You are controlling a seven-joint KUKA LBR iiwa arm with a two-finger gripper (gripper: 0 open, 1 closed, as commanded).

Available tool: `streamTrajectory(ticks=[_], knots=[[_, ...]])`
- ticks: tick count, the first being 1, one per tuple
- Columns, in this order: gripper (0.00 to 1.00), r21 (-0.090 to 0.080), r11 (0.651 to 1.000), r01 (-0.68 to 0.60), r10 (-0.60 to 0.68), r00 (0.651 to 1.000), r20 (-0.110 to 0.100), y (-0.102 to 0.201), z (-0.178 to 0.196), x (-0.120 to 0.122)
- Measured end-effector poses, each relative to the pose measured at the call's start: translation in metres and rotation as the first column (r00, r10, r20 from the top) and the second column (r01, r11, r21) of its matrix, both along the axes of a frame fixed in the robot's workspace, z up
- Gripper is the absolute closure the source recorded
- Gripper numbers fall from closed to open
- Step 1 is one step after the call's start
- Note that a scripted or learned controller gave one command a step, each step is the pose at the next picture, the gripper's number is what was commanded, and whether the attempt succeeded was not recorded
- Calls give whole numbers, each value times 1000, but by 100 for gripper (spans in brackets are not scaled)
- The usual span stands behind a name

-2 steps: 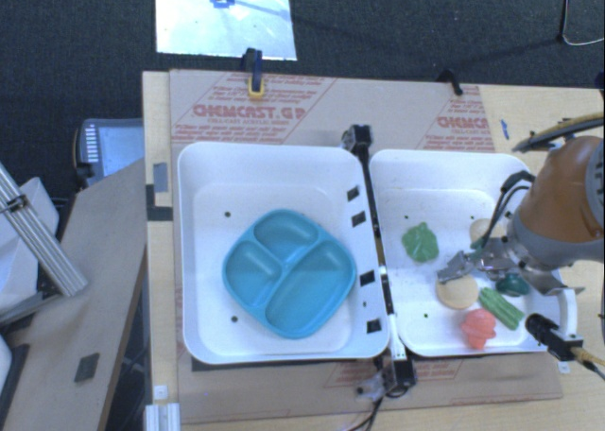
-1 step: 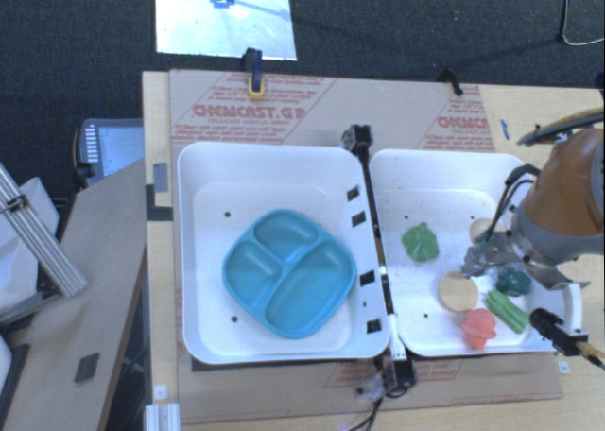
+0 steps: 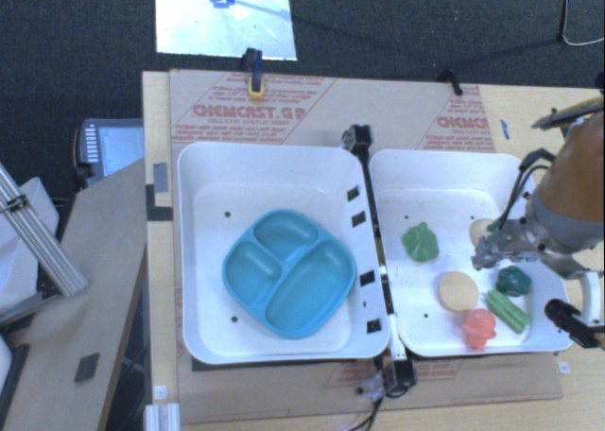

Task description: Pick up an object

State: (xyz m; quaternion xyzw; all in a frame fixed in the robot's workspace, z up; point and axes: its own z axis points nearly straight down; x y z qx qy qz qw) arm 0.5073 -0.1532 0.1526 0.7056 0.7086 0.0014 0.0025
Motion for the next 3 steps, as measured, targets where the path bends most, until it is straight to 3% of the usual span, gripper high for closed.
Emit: streamTrajectory(ticks=[2,3], knots=[[100,0,1000,-1,1,1000,1,6,97,10],[100,3,1000,-6,6,1000,-1,58,100,36]])
